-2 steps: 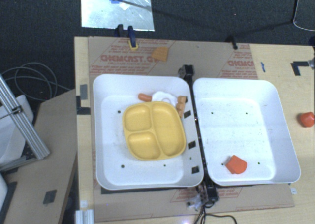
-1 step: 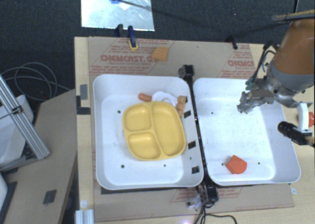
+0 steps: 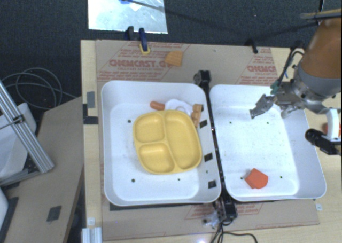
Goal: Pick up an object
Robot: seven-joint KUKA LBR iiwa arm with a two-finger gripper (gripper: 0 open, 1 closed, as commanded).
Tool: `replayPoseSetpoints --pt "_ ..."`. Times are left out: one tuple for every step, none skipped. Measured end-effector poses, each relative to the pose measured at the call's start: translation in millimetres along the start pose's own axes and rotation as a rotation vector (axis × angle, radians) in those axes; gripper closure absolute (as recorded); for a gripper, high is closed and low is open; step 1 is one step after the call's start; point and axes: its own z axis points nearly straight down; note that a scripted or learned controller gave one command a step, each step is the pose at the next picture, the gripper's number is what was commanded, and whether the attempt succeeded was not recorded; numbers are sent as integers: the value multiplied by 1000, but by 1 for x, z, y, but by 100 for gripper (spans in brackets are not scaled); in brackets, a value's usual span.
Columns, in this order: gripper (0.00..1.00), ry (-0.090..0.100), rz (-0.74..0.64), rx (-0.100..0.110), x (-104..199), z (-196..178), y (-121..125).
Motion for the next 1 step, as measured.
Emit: replayPoseSetpoints --pt "0 -5 7 -8 -61 -78 -33"
